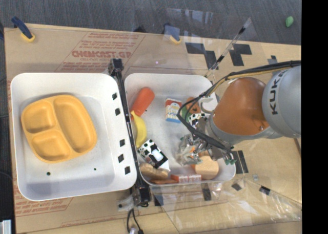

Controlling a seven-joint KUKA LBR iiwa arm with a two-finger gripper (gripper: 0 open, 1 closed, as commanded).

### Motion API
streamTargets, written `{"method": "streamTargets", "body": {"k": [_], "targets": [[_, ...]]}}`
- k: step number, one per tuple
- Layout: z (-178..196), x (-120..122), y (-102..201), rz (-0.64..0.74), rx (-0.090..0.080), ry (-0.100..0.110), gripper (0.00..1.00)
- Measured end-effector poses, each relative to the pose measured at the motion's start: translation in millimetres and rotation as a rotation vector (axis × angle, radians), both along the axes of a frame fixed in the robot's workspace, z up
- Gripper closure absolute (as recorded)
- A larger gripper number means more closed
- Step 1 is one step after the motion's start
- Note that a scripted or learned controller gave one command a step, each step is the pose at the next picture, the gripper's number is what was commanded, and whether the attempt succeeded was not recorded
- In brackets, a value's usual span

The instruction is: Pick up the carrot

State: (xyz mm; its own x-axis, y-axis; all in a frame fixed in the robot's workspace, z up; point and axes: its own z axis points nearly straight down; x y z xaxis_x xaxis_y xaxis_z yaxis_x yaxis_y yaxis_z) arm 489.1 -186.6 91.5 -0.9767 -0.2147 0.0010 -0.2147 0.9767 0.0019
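Carrot [143, 100] lies apart from the end effector [190, 148]

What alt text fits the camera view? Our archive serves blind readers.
A grey KUKA arm with an orange band reaches from the right, its gripper low in the right white bin among toy foods, away from the orange carrot at the bin's upper left. The left bin holds a yellow divided plate.
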Motion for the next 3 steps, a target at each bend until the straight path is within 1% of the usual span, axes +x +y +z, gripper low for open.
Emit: {"method": "streamTargets", "body": {"k": [1,2,3], "targets": [[132,59,23,-0.359,-0.003,-0.012,1.00],[129,57,23,-0.359,-0.003,-0.005,0.00],[12,3,32,-0.020,-0.002,-0.006,0.00]]}}
